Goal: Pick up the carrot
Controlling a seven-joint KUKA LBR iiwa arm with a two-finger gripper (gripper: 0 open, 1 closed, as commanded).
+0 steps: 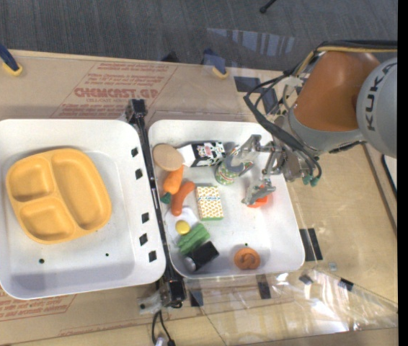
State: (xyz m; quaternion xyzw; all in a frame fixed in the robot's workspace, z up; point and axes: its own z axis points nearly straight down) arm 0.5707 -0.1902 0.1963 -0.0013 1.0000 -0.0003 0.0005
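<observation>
carrot: orange, two stubby pieces lying side by side, tilted, in right bin's left part, just below a tan disc.

One fixed camera is sitting above the worktop, looking down at a slant and taking in both white bins from fairly far back, with the arm coming in from the right.

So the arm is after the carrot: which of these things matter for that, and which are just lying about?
Part of the job:
carrot
gripper
right bin holding the carrot

Just lying about:
yellow divided plate in the left bin
patterned card
green and black block
small yellow piece
round brown piece
</observation>
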